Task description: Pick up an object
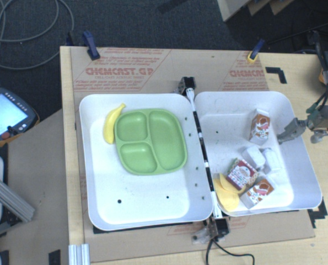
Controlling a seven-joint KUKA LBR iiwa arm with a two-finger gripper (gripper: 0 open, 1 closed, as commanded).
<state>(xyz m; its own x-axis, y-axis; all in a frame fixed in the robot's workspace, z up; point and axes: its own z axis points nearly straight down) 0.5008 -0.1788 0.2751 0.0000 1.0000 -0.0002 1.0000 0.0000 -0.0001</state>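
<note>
Right bin, near corner: yellow piece, two red-and-white cartons, white packets.
Farther in: upright small carton.
Left bin: green divided plate, banana touching its left edge.
Gripper: over right rim, fingers spread, holding nothing.

Bench bears two white bins (side by side).
</note>
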